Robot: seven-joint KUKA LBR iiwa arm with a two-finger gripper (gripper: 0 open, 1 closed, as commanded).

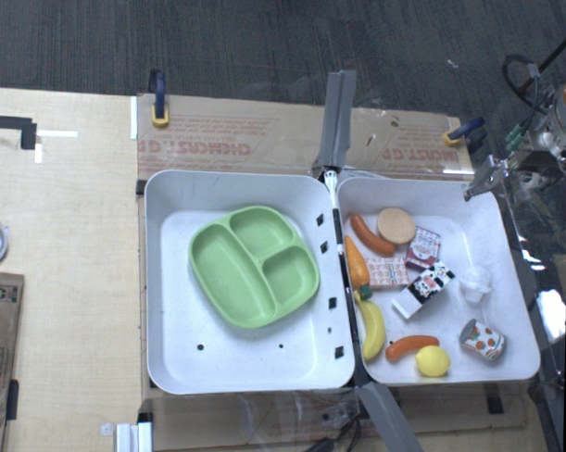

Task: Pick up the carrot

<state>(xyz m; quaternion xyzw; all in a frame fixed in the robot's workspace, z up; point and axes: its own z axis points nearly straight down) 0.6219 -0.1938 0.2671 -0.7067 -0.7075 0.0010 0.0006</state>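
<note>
The carrot (356, 262) is a short orange piece with a green end. It lies along the left wall of the right bin (518, 275), between a reddish sausage-shaped toy (372, 236) and a banana (372, 329). My gripper (496, 174) hangs over the bin's far right corner, well away from the carrot and above the bin's rim. The arm's wrist (551, 128) shows at the right edge with cables around it.
The right bin also holds a round tan bun (395, 224), small packets (391, 270), a cow-print carton (426, 287), a second reddish sausage (411, 345), a lemon (433, 361), a spotted cup (483, 340) and a white wad (475, 282). A green divided plate (254, 264) lies in the left bin (160, 290).
</note>
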